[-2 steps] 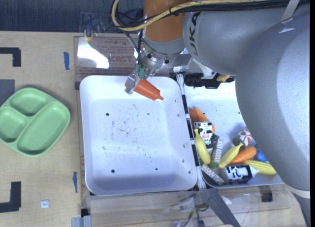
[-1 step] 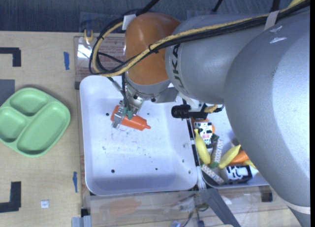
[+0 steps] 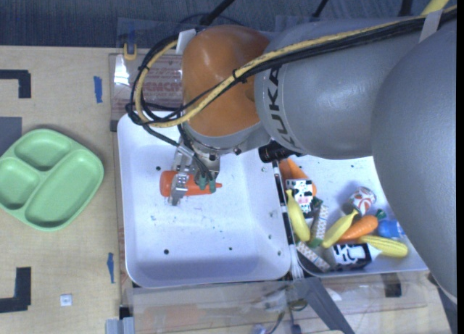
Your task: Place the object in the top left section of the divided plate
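The divided plate [image 3: 49,178] lies on the bench [image 3: 65,267] at the far left, well apart from the two bins. The left bin [image 3: 210,245] sits to its right, and the right bin [image 3: 406,271] lies just beside that one, touching along their shared edge. In the left bin, toward its far left part, lies a carrot-shaped toy [image 3: 190,184], with the gripper [image 3: 190,180] directly over it. The right bin holds a heap of small toys [image 3: 341,227], crowded toward its near side. The arm [image 3: 341,86] reaches in from the right, above the far ends of both bins.
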Controlling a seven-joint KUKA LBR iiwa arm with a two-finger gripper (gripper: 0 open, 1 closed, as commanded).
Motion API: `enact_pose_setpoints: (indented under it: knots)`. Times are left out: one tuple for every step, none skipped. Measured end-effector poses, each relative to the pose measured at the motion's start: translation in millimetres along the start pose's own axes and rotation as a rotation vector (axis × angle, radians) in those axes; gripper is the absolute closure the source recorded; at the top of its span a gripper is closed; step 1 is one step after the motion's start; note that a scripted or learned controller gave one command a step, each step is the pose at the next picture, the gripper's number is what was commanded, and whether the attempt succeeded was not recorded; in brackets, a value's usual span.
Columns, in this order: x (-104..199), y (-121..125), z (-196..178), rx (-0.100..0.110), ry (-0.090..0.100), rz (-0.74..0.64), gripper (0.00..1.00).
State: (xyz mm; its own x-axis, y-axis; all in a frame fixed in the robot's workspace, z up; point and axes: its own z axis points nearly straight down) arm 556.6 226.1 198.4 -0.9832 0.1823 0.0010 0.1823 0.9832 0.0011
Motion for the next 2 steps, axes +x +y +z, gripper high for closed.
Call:
enact_pose_setpoints:
  knots:
    - [74, -14, -11, -0.001, 0.000, -0.590, 1.00]
    - [43, -54, 101, -0.003, -0.007, -0.728, 1.00]
